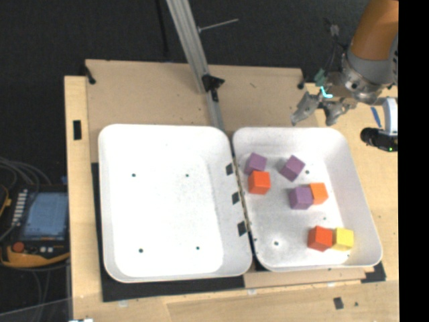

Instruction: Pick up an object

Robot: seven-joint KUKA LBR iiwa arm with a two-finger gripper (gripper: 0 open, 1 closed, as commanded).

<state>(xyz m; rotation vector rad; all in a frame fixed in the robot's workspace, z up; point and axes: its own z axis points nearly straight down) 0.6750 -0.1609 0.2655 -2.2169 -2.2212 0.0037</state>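
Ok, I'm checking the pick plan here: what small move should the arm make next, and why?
Probably swing the claw inward and down toward the nearest purple cube. The claw hangs open over the right bin's far rim with nothing between its fingers, and that cube stands apart from its neighbours, which should leave room for both fingers.

The two bins, the left one [164,200] and the right one [305,203], look like smooth white plastic with a soft shine and tiny dark specks. The bench [144,89] looks like plain, matt wood board, pale brown. The little blocks, like the purple one [292,168] and the yellow one [344,238], look smooth and matt. A long pole [191,42] looks like grey metal. The arm [375,29] has a smooth orange band that shines a bit.
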